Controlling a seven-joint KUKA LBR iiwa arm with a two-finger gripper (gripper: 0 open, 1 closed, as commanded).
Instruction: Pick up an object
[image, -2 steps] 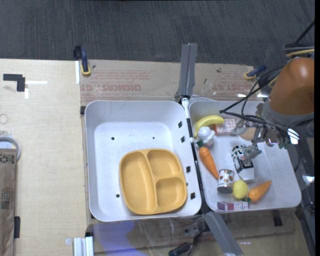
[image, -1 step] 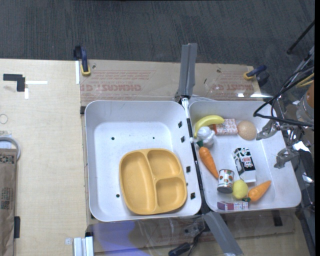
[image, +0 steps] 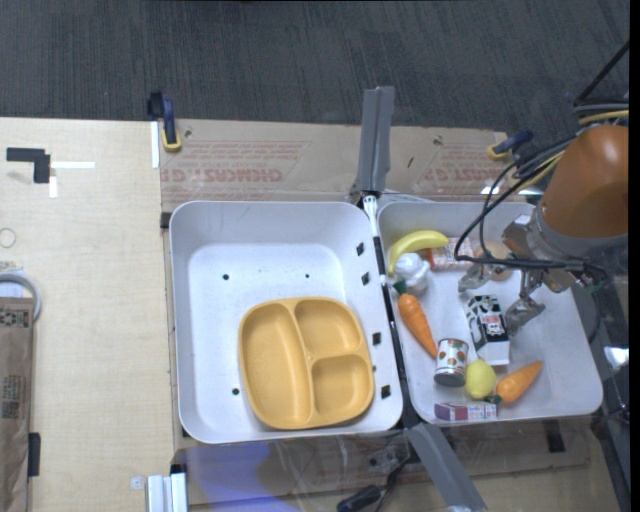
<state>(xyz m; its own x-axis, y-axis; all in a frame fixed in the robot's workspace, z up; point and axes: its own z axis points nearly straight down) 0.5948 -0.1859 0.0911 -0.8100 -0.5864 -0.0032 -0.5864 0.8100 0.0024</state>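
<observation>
Gripper (image: 505, 292) above right bin (image: 585, 395), fingers seemingly spread, nothing between them.

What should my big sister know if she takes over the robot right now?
Tool: hanging over the right bin; I can't tell if it is open or shut, and nothing visibly in it.
Right bin things: banana, two carrots, small can, lemon, black-and-white carton, flat box at the front wall.
Left bin: a yellow divided plate.
Done: nothing lifted yet.
Left: grab one object and raise it.
</observation>
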